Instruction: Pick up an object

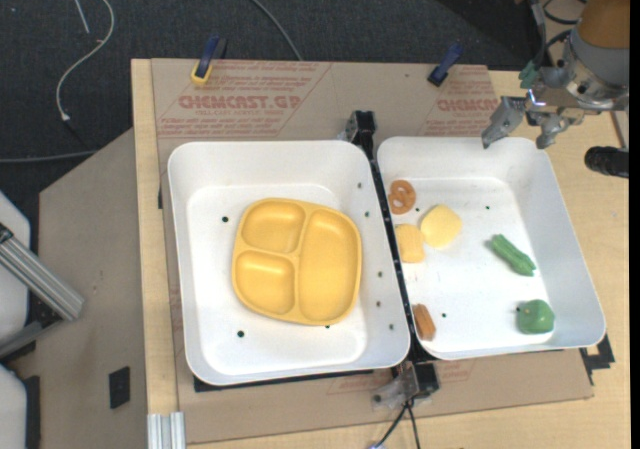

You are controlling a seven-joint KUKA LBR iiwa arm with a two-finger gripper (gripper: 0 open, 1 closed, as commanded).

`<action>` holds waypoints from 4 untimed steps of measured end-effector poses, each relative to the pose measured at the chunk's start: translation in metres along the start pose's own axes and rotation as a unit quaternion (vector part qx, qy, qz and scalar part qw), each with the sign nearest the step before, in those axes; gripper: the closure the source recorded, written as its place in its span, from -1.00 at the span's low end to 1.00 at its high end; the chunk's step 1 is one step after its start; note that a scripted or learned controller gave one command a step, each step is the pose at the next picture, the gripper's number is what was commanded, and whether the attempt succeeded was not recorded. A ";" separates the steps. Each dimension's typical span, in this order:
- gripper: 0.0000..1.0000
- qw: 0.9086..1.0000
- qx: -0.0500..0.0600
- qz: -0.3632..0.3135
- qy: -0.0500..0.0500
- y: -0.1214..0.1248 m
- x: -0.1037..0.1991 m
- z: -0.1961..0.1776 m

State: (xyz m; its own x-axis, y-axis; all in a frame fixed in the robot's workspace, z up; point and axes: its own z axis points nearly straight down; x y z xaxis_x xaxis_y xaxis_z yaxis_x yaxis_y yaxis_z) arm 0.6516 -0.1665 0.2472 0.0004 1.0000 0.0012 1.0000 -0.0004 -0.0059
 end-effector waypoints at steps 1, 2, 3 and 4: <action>-1.00 1.000 -0.003 0.000 0.000 0.001 0.000 -0.003; -1.00 1.000 -0.002 0.000 0.000 -0.005 0.007 0.045; -1.00 1.000 0.000 -0.001 0.000 0.003 0.005 0.093; -1.00 1.000 0.001 -0.001 0.000 0.007 0.003 0.154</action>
State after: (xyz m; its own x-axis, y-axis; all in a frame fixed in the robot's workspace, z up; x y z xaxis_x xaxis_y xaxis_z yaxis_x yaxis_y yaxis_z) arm 0.6579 -0.1632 0.0927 -0.0014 1.0000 0.0021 1.0000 0.0014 -0.0078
